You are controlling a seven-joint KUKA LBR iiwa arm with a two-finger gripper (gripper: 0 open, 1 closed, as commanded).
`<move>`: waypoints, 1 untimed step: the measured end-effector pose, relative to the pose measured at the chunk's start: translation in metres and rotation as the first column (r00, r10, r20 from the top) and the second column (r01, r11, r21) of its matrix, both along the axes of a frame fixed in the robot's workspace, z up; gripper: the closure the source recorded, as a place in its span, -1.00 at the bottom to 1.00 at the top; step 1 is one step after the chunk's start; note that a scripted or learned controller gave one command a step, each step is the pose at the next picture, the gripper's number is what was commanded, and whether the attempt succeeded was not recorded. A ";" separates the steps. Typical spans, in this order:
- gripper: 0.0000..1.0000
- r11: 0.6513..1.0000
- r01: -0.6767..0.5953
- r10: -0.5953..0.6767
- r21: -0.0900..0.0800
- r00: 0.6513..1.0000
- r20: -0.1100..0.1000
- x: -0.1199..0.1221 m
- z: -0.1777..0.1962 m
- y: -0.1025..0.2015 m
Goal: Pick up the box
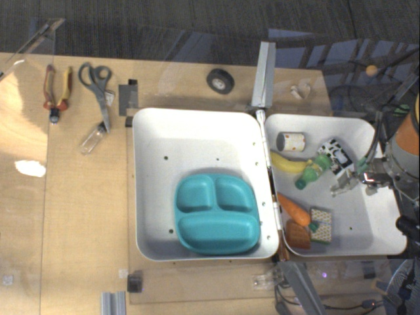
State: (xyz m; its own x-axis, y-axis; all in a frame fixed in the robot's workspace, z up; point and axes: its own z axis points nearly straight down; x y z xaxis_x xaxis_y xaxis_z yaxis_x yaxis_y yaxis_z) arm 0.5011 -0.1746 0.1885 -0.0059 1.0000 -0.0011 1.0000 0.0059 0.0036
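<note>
Camera view: fingers (348, 181) just beside box (337, 155), grasp unclear.

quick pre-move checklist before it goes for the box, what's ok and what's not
1. Box in view in the right bin: ok, black and white, near the far wall.
2. Box free to lift: not ok, green bottle lies against its left side.
3. Pincer lined up over box: not ok, it sits nearer the camera than the box.
4. Pincer holding the box: not ok, box lies apart from it.
5. Pincer opening: cannot tell.
</note>
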 end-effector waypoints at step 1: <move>-1.00 0.980 0.197 -0.197 0.001 0.980 -0.001 -0.013 -0.080 0.017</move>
